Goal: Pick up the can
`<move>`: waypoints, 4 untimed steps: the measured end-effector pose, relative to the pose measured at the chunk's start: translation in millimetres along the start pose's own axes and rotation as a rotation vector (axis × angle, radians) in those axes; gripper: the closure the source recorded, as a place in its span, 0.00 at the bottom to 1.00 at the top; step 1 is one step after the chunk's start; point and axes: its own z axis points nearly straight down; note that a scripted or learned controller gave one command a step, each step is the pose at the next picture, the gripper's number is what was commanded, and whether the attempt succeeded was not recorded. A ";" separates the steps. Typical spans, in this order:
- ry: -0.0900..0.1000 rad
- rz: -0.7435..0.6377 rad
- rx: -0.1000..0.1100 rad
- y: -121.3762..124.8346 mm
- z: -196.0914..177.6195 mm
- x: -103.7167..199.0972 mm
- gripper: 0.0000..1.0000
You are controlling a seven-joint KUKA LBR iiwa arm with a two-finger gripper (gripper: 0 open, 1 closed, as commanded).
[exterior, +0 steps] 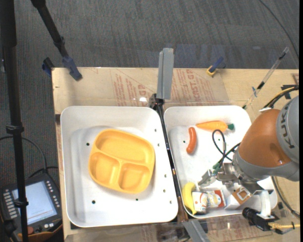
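The can (211, 199) lies on its side near the front edge of the right bin (178, 116), its white and red label facing up. My gripper (220, 179) hangs just above and slightly behind the can, at the end of the grey and orange arm (265, 146) coming in from the right. The arm's body hides part of the gripper. I see nothing held in it.
A yellow banana (189, 196) lies right beside the can on its left. A red sausage (192, 139) and an orange carrot (214, 126) lie toward the back of the right bin. The left bin (70, 135) holds a yellow divided plate (122, 160).
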 end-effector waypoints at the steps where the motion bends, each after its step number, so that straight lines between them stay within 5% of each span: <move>1: -0.002 0.072 -0.002 97.3 -0.6 -29.2 0.00; 2: -0.002 0.180 -0.002 106.1 -0.8 -56.9 0.00; 3: -0.001 0.174 0.002 106.0 -9.5 -55.2 1.00; 4: -0.002 0.340 -0.003 144.4 -121.0 -14.5 1.00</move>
